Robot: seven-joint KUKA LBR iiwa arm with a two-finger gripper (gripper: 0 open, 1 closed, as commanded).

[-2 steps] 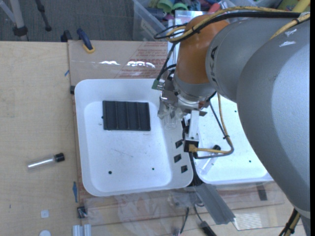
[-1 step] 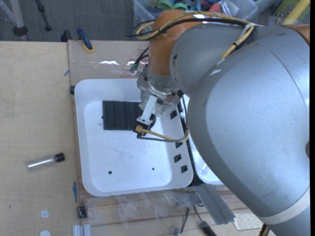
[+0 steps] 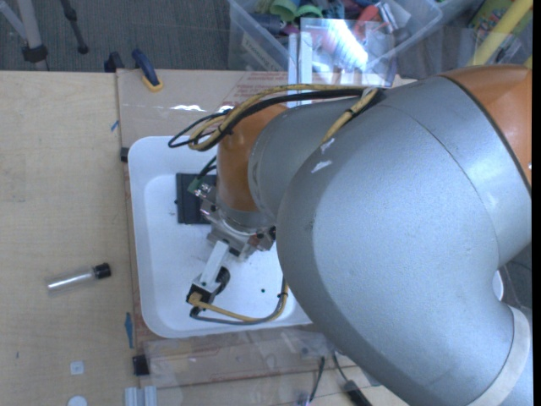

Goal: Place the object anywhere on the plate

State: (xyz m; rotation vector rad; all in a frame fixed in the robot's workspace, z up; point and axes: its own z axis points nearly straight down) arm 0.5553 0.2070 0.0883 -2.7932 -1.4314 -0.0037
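A: Bench, front to back?
B: Front edge: clear plastic strip (image 3: 228,345). Left of the white bin (image 3: 161,311), on the pale wood bench (image 3: 51,184), a clear tube (image 3: 78,277) with a black cap lies flat, well apart from the bin.
A: Object?
B: Black square piece (image 3: 188,200), flat on the bin floor, far-left part, partly under the wrist (image 3: 241,201). Gripper (image 3: 230,242) sits over the bin just beside it. Open or closed: can't tell.
A: Behind?
B: Brown board (image 3: 169,91) under the bin, small blue tool (image 3: 150,74) on it. Then grey carpet (image 3: 152,15), a clear tub (image 3: 245,24) of coloured toys, tripod legs (image 3: 25,24).
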